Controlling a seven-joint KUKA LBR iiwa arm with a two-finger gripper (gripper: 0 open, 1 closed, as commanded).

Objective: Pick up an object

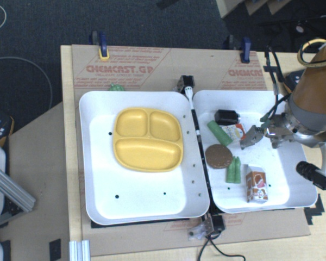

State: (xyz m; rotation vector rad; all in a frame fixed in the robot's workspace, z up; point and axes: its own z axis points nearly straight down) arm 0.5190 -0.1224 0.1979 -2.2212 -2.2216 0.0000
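Camera view, left to right: yellow tray (148,139) in left bin (98,162). Right bin (293,197) holds green stick (219,133), brown disc (219,156), green block (233,171), carton (256,185), black piece (226,116). Gripper (251,137) hangs with fingers apart, nothing between them. Nearest pick, the stick, lies at its 9 o'clock, long axis running 10-to-4.

A yellow divided plate (148,139) lies in the left bin (98,194), toward its 12 o'clock side. Both bins sit on a brown board (168,61) held by blue clamps (102,43) at 11 and 1 o'clock
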